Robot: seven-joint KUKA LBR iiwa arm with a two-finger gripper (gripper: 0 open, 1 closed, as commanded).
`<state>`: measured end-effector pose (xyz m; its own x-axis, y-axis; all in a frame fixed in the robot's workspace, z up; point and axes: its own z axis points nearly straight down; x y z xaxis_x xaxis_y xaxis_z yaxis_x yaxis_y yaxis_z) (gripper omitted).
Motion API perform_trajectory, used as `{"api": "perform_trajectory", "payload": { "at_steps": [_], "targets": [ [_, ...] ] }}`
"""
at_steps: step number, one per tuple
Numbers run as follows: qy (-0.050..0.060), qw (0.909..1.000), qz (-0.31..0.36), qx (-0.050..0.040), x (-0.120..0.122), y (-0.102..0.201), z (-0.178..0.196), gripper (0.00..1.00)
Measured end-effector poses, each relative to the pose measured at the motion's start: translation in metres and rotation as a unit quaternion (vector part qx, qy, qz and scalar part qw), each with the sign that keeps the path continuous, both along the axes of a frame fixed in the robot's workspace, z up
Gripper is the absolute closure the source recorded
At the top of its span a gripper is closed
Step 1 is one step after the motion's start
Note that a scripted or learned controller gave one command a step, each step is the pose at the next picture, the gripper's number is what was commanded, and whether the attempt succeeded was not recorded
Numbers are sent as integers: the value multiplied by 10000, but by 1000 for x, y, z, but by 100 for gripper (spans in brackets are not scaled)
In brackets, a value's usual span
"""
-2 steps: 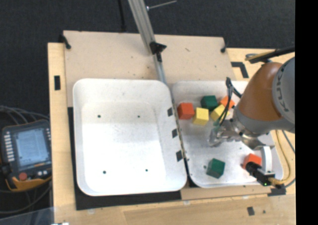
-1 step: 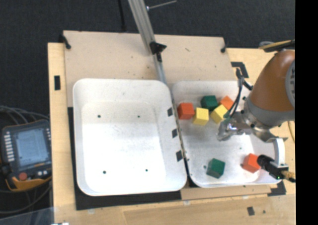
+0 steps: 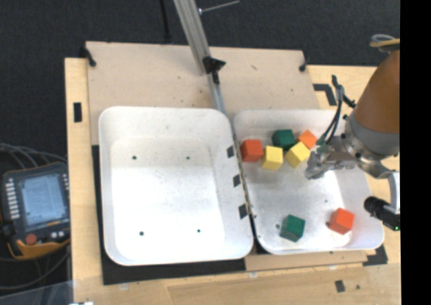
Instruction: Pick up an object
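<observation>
Jaws (image 3: 316, 167) low over right bin (image 3: 357, 246), at end of grey arm (image 3: 377, 105) reaching in from right; whether spread or pressed together: cannot tell. Yellow cube (image 3: 297, 154) just left of jaws, touching or nearly so, not seen between fingers. Second yellow cube (image 3: 273, 158) farther left, red cube (image 3: 252, 150) beyond that. Dark green cube (image 3: 283, 138) and orange cube (image 3: 308, 139) up-left of jaws. Second green cube (image 3: 292, 227) below, second red cube (image 3: 341, 220) below-right, both well apart from jaws. Left bin (image 3: 168, 186) far left on counter (image 3: 168, 75).
</observation>
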<state>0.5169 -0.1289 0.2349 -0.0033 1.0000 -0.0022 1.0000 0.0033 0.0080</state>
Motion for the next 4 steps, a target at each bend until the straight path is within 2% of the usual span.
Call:
{"api": "perform_trajectory", "payload": {
  "at_steps": [1, 3, 4],
  "targets": [
    [43, 10000, 12, 13, 9, 46, -8, 100],
    [48, 10000, 23, 22, 19, 144, -16, 100],
    [33, 10000, 20, 19, 37, 186, -15, 100]
  ]
}}
